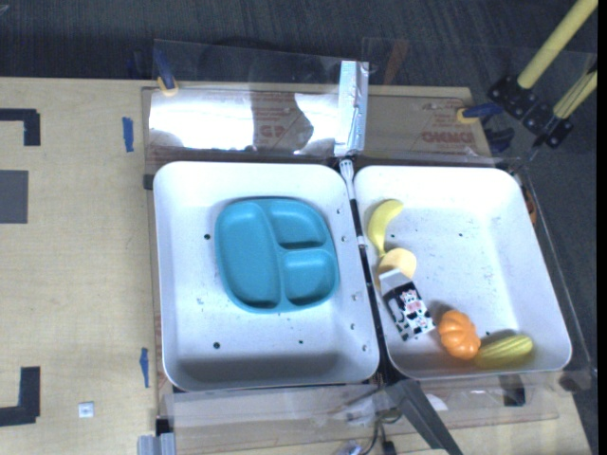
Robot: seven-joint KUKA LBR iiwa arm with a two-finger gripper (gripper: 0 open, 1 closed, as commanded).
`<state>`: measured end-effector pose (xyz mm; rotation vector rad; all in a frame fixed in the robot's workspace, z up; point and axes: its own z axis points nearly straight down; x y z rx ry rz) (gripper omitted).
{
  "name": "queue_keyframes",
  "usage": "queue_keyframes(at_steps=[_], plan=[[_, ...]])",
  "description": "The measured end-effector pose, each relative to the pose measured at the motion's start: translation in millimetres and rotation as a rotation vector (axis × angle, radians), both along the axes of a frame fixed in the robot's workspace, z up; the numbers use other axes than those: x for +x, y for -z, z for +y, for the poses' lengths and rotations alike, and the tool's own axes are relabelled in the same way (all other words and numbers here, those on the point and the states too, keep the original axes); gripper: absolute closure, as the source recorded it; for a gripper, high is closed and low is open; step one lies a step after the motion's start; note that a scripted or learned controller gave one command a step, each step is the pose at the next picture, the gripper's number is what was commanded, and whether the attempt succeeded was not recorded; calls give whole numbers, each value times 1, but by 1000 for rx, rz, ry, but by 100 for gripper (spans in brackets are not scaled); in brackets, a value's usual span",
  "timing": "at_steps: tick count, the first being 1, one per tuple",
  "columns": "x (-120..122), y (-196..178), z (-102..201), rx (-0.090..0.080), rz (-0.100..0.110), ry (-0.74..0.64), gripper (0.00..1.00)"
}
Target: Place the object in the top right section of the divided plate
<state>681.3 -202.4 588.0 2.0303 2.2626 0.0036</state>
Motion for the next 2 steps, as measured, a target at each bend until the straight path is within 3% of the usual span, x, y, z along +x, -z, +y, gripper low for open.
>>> queue_keyframes(at_steps=[2], plan=[[2, -23, 4, -11, -11, -6, 100]])
